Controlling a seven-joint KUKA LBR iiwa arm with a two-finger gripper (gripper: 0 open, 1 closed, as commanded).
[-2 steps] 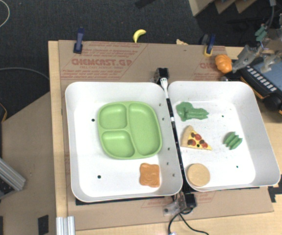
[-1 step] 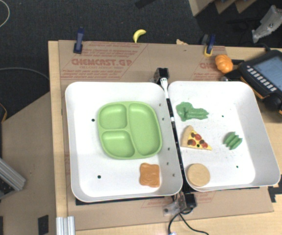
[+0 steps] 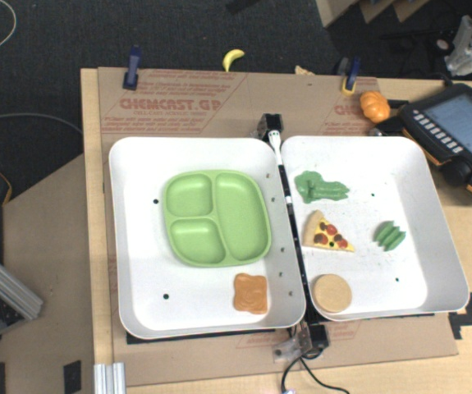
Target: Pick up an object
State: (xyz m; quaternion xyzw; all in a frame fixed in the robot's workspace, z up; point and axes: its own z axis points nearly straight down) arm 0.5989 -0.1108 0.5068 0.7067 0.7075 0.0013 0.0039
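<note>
Pizza slice (image 3: pixel 327 233) lies in right bin (image 3: pixel 416 171) (near a disc (image 3: pixel 332 293), perhaps cookie).

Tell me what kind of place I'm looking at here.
Most likely a robot lab test bench, not a kitchen. Two white bins sit on a brown board held by clamps, the food in them is toy food such as a pizza slice, and a control pendant lies alongside.

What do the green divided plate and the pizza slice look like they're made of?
Green divided plate: probably moulded plastic, smooth with a soft sheen on its ridges. Pizza slice: looks like toy food, likely plastic or rubber, matte with flat painted-looking colours; too small to be sure.
</note>
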